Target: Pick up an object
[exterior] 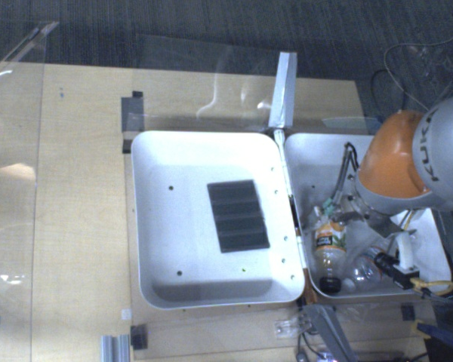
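A clear plastic bottle point(330, 253) with a yellow-orange label and a black cap lies in the right bin point(309, 164), near its left wall, cap toward the front. My gripper point(338, 211) hangs low in this bin, right over the bottle's far end, under the orange-banded wrist point(391, 161). I cannot tell whether it touches the bottle. A black ribbed rectangular pad point(238, 216) lies flat in the middle of the left bin point(155, 202).
Something clear and crumpled point(362, 270) lies beside the bottle at the right bin's front. A white piece point(408, 249) sits further right. An upright metal post point(284, 89) stands behind the divider between the bins.
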Robot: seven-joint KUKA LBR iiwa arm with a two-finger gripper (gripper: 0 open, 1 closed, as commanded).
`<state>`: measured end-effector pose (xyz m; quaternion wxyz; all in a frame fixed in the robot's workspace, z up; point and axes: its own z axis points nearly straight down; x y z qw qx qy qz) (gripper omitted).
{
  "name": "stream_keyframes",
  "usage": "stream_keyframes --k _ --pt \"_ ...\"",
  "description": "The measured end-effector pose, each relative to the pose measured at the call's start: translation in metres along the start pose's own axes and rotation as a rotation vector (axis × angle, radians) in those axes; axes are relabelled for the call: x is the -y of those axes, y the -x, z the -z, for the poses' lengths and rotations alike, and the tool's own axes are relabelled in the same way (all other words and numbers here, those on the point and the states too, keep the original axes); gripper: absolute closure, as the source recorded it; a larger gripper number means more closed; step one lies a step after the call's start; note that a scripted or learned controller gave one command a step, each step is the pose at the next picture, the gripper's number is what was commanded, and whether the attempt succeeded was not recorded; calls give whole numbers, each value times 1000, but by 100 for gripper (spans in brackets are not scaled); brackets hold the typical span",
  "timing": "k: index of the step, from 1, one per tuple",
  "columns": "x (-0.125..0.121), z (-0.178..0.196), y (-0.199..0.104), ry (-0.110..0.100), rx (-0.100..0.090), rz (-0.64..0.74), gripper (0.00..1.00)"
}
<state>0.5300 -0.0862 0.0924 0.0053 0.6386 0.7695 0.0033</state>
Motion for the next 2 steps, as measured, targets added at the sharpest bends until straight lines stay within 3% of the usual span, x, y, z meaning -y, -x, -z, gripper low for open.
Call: stream_keyframes --k 1,2 --pt "-2 11 0 7 2 0 100" --pt "-54 94 -42 -4 0 -71 100"
